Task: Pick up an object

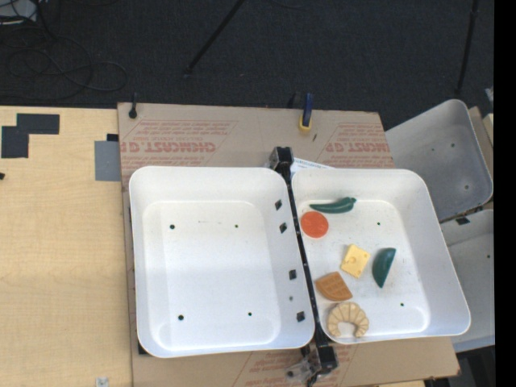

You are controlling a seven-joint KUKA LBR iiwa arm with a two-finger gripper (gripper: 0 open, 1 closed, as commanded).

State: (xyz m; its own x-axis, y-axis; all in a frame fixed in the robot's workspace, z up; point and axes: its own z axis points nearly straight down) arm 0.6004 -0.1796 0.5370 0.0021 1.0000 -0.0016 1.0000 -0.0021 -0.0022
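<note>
Camera view is showing the right bin [419, 185] holding a green pepper [334, 205], red disc [314, 225], cheese wedge [355, 260] and croissant [348, 318]. Left bin [145, 216] is sitting beside it. Fingers' state: cannot tell.

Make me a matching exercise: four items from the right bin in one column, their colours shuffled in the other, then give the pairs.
Things:
1. round disc
2. cheese wedge
3. croissant
4. chili pepper

Colours:
A. yellow
B. dark green
C. red-orange
D. pale tan

Pairs: 1-C, 2-A, 3-D, 4-B
</note>
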